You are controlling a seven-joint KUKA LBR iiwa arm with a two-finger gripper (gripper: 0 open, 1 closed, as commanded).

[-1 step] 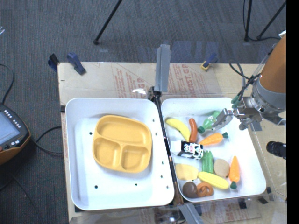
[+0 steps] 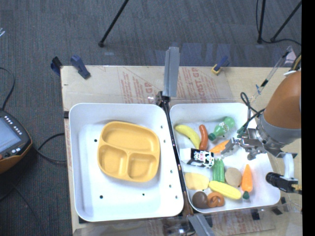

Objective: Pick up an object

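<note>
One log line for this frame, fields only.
arm: over right white bin | gripper: low among toy food, near small orange carrot | grasp: unconfirmed | left bin: yellow divided plastic plate

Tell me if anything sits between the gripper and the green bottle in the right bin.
Nothing visible does. The gripper hangs over the right bin, and the green bottle lies just up and left of it, with bare bin floor between.

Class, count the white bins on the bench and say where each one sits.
2. The left bin holds a yellow tray. The right bin holds toy food, with the gripper over it.
</note>
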